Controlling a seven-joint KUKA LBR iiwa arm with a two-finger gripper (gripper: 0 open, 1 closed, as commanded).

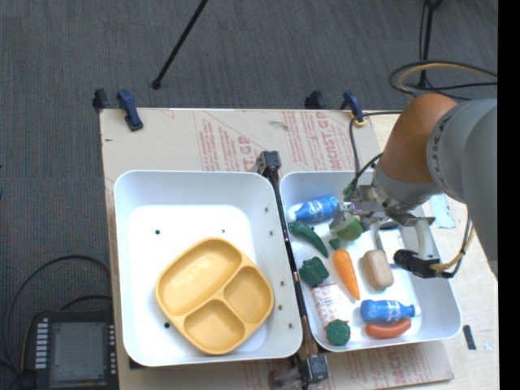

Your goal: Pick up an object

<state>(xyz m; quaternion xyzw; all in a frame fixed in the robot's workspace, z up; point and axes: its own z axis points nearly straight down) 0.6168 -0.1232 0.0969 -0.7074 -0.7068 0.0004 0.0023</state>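
The left white shallow plastic bin [130,218] holds a yellow three-compartment plastic tray [214,295], lying flat and turned at a slant. The right white shallow plastic bin [443,319] holds the candidate objects: a blue plastic bottle with a white label [315,210] at the upper left, a dark green pepper-shaped toy [309,238] below it, a green broccoli-shaped toy [314,270], an orange toy carrot [347,273] with its long axis running top to bottom, a beige oblong potato-shaped toy [377,268] just beside the carrot, a pale pink labelled packet [327,302], a small round dark green toy [338,331], a second blue bottle [387,309] lying sideways and a red sausage-shaped toy [388,329] beneath it. The gripper [351,218] hangs low over the upper middle of the right bin, directly above a green leafy toy [348,229], which appears to be the nearest target; the first blue bottle lies just to its left. Whether the gripper is parted or closed cannot be determined, and no object is visibly held. Both bins rest on a table [203,140] of brown printed board, clamped at its far edge, standing on dark grey carpet [49,71].
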